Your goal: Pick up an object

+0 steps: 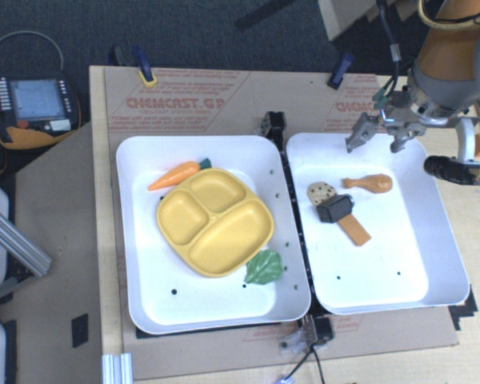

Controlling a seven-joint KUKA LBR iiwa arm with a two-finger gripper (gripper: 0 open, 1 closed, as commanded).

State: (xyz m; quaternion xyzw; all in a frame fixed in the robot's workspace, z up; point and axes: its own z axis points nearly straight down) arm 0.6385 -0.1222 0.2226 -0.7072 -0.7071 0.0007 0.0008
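arm reaches from the right; pincer (380, 140) spread open, holding nothing, above right bin (432, 286).

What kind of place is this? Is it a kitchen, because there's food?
Probably a robot lab, not a kitchen. The carrot and drumstick look like toys, lying in white bins on a bench, with a robot gripper above and a control pendant beside.
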